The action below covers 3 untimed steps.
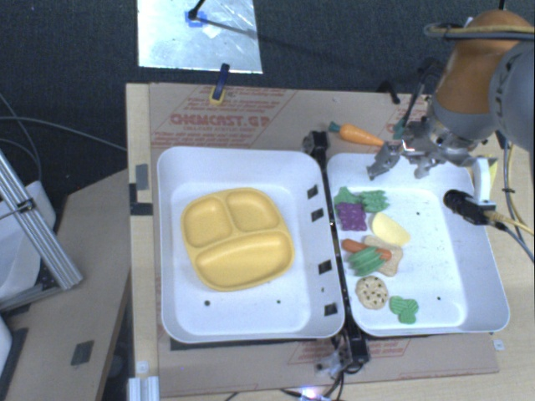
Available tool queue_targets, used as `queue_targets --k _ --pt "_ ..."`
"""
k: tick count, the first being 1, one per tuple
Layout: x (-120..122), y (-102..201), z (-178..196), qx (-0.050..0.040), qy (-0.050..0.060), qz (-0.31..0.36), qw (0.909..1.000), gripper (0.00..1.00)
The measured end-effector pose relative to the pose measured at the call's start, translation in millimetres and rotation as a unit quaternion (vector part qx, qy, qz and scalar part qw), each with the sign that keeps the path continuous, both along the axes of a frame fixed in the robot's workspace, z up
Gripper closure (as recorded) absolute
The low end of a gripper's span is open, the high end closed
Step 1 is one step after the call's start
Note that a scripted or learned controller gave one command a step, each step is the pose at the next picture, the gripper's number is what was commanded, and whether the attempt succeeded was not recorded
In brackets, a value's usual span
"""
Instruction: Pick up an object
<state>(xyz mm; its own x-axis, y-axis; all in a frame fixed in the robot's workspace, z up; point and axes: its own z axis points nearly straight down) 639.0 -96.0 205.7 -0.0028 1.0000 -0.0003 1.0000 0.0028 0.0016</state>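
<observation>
Desk (251,111) first, then the right bin (468,299), then the small toy food (372,245) clustered at its nine o'clock — untouched. Pincer (405,161) hangs at twelve o'clock over the rim, fingers apart, holding nothing — the picking is all ahead.

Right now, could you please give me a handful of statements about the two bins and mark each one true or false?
1. The yellow divided plate lies in the left bin. True.
2. The carrot lies inside the right bin. False: it rests on the bench beyond the bin's far rim.
3. The cookie sits in the right bin, near its front. True.
4. The gripper holds the purple grapes. False: the grapes lie on the bin floor, apart from the gripper.
5. The gripper hangs over the left bin. False: it is over the right bin's far edge.
</observation>
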Motion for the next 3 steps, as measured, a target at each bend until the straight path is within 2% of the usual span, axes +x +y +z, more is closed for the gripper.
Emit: queue_targets --k 1,2,3 --pt "-93 0 -128 0.0015 0.006 -0.003 1.0 0.0" --pt "-154 61 -17 0.0016 0.0 0.003 1.0 0.0" --pt "-152 48 -21 0.0002 0.0 -0.001 1.0 0.0"
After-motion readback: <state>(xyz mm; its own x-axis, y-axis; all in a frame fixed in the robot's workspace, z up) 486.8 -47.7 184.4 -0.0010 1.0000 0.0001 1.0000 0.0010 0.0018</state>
